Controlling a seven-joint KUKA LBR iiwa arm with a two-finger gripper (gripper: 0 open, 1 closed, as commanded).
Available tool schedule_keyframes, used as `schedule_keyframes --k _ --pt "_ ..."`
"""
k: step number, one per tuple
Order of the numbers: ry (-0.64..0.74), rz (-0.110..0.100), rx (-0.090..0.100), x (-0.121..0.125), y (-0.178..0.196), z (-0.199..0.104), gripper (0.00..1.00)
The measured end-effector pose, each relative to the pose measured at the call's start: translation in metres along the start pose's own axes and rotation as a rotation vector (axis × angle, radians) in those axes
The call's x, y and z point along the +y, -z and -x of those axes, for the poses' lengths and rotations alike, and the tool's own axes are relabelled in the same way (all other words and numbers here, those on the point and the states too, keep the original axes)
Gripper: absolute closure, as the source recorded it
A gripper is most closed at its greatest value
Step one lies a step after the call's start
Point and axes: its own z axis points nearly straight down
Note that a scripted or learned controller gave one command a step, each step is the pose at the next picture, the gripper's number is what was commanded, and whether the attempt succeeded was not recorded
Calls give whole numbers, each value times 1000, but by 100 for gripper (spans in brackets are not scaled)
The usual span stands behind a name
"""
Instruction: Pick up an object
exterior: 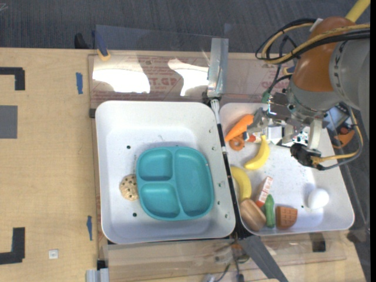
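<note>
My gripper hangs over the back of the right bin, under the grey wrist and orange band. An orange carrot lies just to its left by the bin's wall. A yellow banana lies right below it, with its upper end at the gripper. Whether the gripper touches either one I cannot tell. Nothing visibly hangs from the gripper.
The right bin also holds a second yellow fruit, a red-and-white packet, a brown roll, a green vegetable, an orange-brown piece and a white ball. The left bin holds a teal divided plate and a cookie.
</note>
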Motion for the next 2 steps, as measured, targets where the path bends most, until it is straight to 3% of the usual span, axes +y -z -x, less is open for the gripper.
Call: schedule_keyframes --k 1,2 --pt "74 16 2 60 -44 6 0" --pt "407 43 2 70 -61 3 0"
